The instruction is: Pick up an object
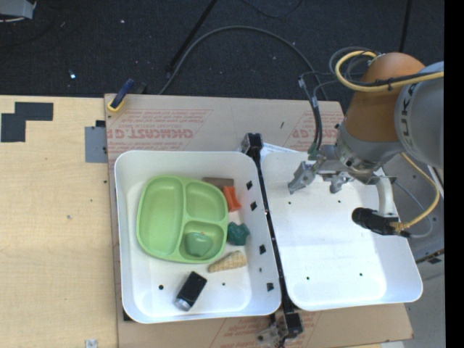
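The arm [384, 114] reaches in from the right and hangs over the upper part of the right bin [362, 281]. Its gripper [319, 180] sits above bare white floor near that bin's back edge. Two grey fingers splay outward and nothing lies between them — the jaws stand spread and hold nothing.

All candidate objects lie in the left bin [127, 194], across the black divider [262, 216] from the gripper. Largest first:
- green divided plate [170, 216], flat, filling much of the bin, with a green lump [197, 243] in its lower right compartment
- black block [191, 289] near the front, well apart from the rest
- tan cone [228, 262] lying on its side just below the plate's right corner
- dark green piece [238, 233] just beside the plate's right rim
- orange piece [231, 197] against the plate's upper right edge, beside something brown that is too dim to name

Judgement: the step in hand is the approach — no object chosen or reached yet. To do it well, carry the gripper left over the divider with height to spare and keep the jaws spread. Pick a target that stands free. The black block looks best; the pieces crowding the plate rim risk a finger landing on the plate. The plate itself seems too broad and flat for this pinch.
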Tool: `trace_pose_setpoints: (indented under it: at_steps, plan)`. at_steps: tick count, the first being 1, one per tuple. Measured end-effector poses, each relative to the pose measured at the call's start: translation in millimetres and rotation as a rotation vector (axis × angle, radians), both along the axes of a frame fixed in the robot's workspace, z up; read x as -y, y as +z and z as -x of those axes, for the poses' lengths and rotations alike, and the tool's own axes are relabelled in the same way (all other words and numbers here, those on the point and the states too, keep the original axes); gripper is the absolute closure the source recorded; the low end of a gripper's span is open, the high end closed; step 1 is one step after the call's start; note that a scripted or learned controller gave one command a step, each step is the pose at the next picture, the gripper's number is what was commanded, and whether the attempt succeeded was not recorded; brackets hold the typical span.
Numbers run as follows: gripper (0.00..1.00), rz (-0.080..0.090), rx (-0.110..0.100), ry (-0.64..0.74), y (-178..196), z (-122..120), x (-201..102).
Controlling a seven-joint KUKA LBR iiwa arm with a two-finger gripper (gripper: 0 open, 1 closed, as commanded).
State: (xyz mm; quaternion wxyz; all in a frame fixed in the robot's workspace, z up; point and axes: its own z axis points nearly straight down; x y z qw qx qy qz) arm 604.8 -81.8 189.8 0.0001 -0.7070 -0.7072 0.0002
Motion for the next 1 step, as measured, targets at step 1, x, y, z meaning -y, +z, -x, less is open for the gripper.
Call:
trace_pose_setpoints:
  at_steps: [1]
  plan:
    - [0.00, 0.000, 0.007, 0.002, 74.7, -29.8, -28.1]
